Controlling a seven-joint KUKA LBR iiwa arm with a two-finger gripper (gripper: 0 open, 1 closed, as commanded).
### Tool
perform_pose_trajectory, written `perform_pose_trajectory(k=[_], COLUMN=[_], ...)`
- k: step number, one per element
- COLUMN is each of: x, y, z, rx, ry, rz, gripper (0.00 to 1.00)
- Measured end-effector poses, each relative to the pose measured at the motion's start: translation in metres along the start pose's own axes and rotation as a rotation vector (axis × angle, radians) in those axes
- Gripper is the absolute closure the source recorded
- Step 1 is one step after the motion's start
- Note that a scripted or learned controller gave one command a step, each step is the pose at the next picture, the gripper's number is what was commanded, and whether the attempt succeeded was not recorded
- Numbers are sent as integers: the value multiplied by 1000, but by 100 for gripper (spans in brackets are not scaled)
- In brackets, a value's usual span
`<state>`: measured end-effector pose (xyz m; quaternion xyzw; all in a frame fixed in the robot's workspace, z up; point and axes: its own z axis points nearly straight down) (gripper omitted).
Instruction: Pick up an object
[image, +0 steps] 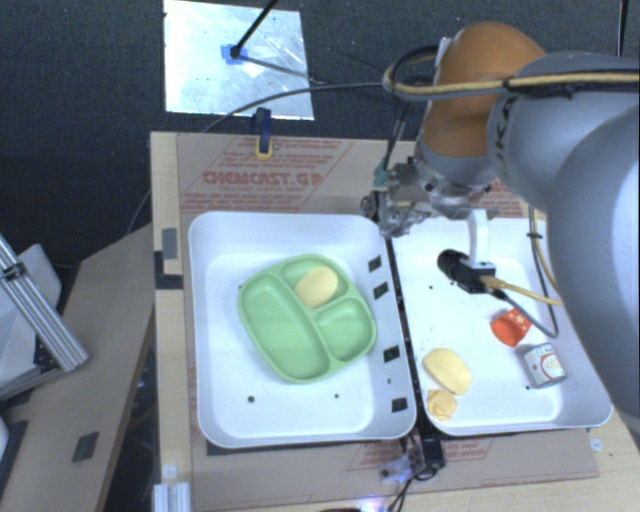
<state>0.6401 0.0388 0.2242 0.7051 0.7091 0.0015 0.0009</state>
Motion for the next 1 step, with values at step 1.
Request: perform_pose_trajectory(k=[1], x=[52], y=[-3], z=[9], rx=[2], ry=[-1], rz=[0], gripper=[100])
